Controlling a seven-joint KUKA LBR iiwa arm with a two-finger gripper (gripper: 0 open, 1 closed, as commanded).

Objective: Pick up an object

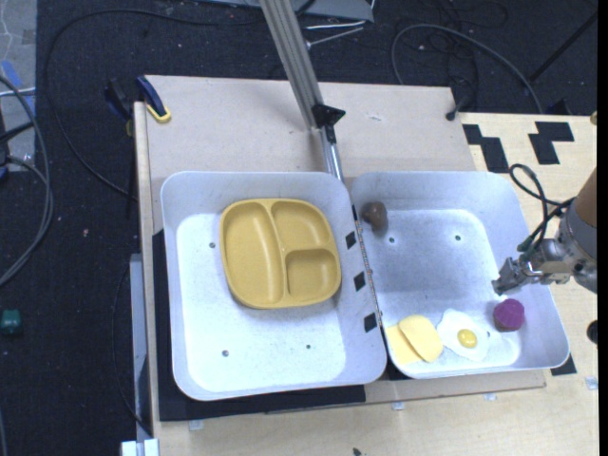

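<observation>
My pincer [505, 278] is hovering just above the purple ball [509, 314] in the right bin [494, 193]; its state I cannot tell, perhaps from blur.

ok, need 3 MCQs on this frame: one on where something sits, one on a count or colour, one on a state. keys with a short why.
1. Where does the yellow divided plate sit?
A. in the left bin
B. in the right bin
C. on the bare bench behind the bins

2. What colour is the small ball in the right bin?
A. green
B. purple
C. orange

3. What is the state of the fried egg toy?
A. between the gripper's fingers, lifted
B. on the yellow plate
C. lying on the bin floor, apart from the gripper

Key:
1 A: the plate lies flat inside the left bin.
2 B: the ball beside the egg is purple.
3 C: the egg rests at the right bin's near edge, next to a yellow piece, while the gripper is above the ball near the bin's right wall.
</observation>
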